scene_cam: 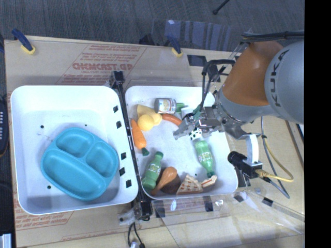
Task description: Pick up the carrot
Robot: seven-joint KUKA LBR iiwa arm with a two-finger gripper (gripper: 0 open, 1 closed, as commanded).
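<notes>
The gripper (187,128) hangs low over the middle of the right bin (226,186). Its grey fingers (181,132) appear slightly parted, with nothing seen between them, though the wrist hides much of the tool. Finding: no grasp is made.

Just left of the fingers lies bare bin floor. Just right of them sits a small white die (195,134), and below that a green bottle (205,157).

The carrot (138,137) lies along the bin's left wall, well left of the fingers, green stalk end toward the near side. It touches or nearly touches a yellow fruit (148,121) at its upper end. A second orange piece (171,119), possibly a chilli, lies near the fingers and could be mistaken for the target.

Recommendation: travel left across the bin, and align the fingers across the carrot's short width. Descend at mid-length, clear of the yellow fruit. The wall leaves little room for the outer finger; a scrape or miss is the likely fault. A second green bottle (152,170) sits below the carrot, apart from it.
</notes>
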